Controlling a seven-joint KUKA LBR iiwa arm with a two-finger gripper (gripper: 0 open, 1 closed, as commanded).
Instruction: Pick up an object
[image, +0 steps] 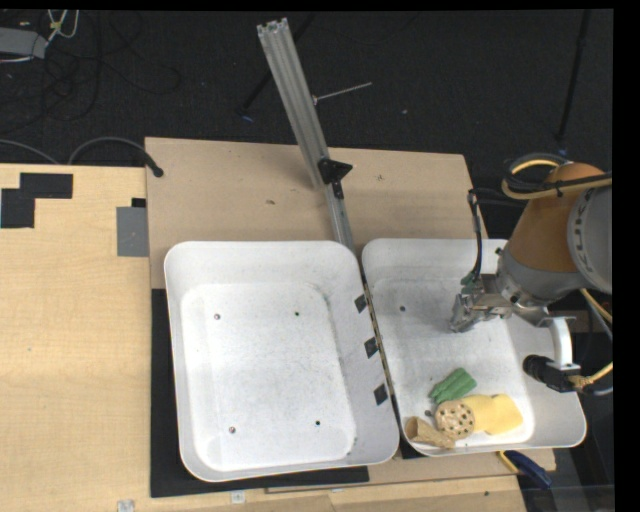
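Observation:
My gripper (462, 318) reaches in from the right and hangs low over the middle of the right bin (420, 270), with bare bin floor under it. Toward that bin's near corner lie a green object (452, 386), a yellow object (497, 414), a round tan perforated piece (454, 417) and a small tan scrap (432, 432), all bunched together. The gripper stands well behind this cluster, apart from every item.
The left bin (200, 270) sits beside the right one, with black clips (371, 346) along the shared edge. A slanted metal rail (300, 110) rises behind the bins. The orange-banded arm (545, 235) covers the right bin's far right side.

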